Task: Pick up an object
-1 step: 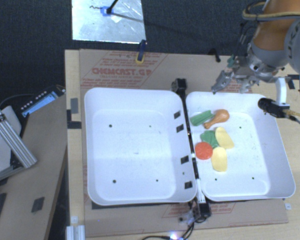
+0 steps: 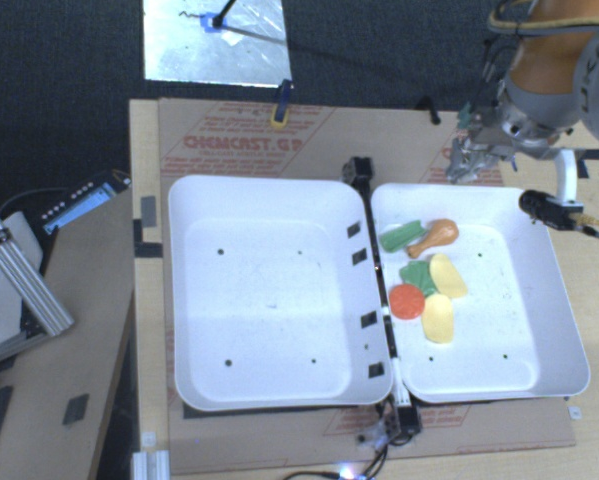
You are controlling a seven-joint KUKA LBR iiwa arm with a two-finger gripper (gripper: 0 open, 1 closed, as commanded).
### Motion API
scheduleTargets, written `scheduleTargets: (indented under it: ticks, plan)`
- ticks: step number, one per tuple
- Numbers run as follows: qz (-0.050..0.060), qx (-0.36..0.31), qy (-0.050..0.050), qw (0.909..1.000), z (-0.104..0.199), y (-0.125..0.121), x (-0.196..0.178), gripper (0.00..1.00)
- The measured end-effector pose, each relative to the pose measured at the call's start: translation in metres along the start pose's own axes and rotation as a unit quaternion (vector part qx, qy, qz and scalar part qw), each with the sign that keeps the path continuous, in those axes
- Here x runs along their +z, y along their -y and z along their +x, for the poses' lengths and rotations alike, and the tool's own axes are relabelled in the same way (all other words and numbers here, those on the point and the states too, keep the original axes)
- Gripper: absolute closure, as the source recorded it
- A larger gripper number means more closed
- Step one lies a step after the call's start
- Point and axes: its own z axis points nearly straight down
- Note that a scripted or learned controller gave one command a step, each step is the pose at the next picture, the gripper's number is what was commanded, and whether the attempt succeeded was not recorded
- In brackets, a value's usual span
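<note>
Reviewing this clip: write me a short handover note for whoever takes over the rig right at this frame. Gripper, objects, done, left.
Gripper: above the far edge of the right bin, over the cardboard, with nothing visibly between its fingers.
Objects: all in the right bin, clustered near the divider: green piece, orange-brown drumstick-shaped piece, second green piece, yellow piece, red round piece, pale yellow piece. Several touch or overlap.
Left bin: holds none of these.
Done: nothing picked yet.
Left: bring the gripper down on one piece, grasp and lift it.
</note>
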Motion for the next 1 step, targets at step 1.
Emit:
scheduleTargets:
  ticks: [1]
  plan:
    - [0.005, -0.002, -0.002, 1.0000, 0.0760, 0.0006, 0.0651, 1.00]
